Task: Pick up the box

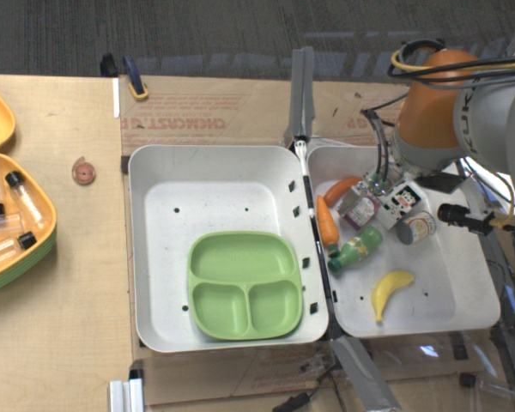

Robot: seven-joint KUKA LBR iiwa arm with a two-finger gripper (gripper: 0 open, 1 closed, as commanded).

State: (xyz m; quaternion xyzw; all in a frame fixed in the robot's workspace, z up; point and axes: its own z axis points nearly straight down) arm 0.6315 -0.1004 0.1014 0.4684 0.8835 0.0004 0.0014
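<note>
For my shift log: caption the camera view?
Arm's tool low over clutter around the box in the right bin.

arm (463, 118): cut by right edge | yellow tray (9, 221): cut by left edge

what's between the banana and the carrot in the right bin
In the camera view, the green bottle lies on its side between the banana and the carrot, its cap end close to the carrot.
</note>
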